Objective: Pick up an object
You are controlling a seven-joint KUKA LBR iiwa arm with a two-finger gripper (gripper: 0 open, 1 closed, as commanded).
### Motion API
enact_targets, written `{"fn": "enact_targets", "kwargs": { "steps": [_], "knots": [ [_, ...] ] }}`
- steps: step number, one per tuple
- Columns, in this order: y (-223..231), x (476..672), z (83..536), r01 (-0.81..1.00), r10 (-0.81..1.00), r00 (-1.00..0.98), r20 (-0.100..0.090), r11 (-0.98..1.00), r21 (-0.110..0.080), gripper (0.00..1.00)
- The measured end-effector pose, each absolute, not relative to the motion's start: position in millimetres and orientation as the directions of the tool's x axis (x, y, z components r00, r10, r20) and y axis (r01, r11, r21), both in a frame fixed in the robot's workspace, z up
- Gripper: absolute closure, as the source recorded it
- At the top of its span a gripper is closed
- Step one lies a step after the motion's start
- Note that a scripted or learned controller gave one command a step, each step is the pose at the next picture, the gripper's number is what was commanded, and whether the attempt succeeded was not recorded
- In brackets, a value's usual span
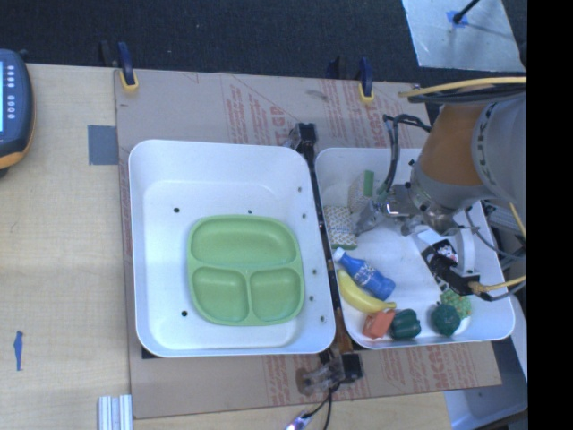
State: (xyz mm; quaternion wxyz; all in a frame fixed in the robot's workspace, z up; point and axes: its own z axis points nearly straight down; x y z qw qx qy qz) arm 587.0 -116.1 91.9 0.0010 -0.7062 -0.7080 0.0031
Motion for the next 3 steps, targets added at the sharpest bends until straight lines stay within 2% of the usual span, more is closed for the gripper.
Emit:
{"fn": "enact_targets", "kwargs": {
  "steps": [1,2,3],
  "knots": [
    [-148,658.7,93,1.000,1.000,-0.006,-0.003,0.006,0.004,0.00],
    [-98,656.5,92,1.000,1.000,-0.009,0.001,0.009,-0.004,0.00],
    [-101,656.4,103,1.000,1.000,-0.009,-0.001,0.009,-0.006,1.00]
  ]
}}
